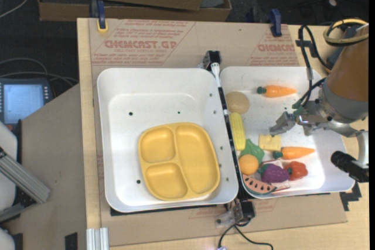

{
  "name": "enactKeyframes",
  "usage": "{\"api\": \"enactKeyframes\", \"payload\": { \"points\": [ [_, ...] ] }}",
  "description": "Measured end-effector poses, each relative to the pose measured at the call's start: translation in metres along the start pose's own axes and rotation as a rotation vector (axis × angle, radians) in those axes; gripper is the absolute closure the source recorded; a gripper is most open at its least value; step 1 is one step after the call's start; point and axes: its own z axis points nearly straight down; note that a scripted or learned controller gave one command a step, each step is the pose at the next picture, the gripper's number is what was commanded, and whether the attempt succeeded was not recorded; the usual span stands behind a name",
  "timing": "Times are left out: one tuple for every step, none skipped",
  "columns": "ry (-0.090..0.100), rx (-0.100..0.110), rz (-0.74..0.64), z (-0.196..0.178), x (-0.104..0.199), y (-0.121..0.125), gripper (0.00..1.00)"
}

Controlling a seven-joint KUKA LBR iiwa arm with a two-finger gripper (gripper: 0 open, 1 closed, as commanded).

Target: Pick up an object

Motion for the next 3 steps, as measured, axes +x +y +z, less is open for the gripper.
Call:
{"api": "enactKeyframes", "payload": {
  "points": [
    [-0.005,-0.004,0.002,0.107,0.02,0.019,0.0],
    [-0.005,-0.004,0.003,0.103,-0.035,0.023,0.0],
    [-0.002,-0.006,0.001,0.093,-0.032,0.023,1.0]
  ]
}}
